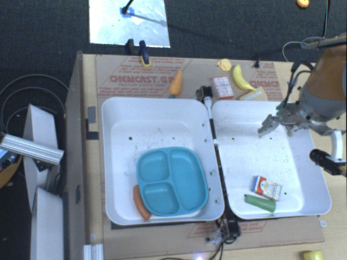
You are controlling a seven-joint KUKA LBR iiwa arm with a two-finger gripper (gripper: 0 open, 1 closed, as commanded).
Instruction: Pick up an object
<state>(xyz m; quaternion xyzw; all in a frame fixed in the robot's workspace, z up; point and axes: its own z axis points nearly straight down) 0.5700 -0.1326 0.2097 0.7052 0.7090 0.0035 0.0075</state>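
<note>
The arm (325, 85) is reaching in from the right, and its gripper (269, 125) is hanging over the upper part of the right bin (303, 161), well apart from the things lying in it. The fingers are pointing toward the divide between the two bins; they seem to be drawn close together with nothing between them, though at this size the gap is hard to read, so I cannot tell for sure.

Near the front of the right bin a small red and white box (267, 187) is lying flat, and just beside it, nearer the front wall, a green pepper-like piece (259, 202) is lying on its side. The two are nearly touching.

In the left bin (122, 123) a blue divided plate (171, 181) is sitting toward the front, and an orange sausage-shaped toy (141, 202) is lying against its left front edge.

On the brown board (135, 75) behind the bins, a carrot (175, 84) is resting tilted near the left bin's back wall. A small pink box (223, 87) and a banana (241, 78) are lying behind the right bin, and a pale stick-like piece (250, 95) is sitting just beside the banana's lower end.
</note>
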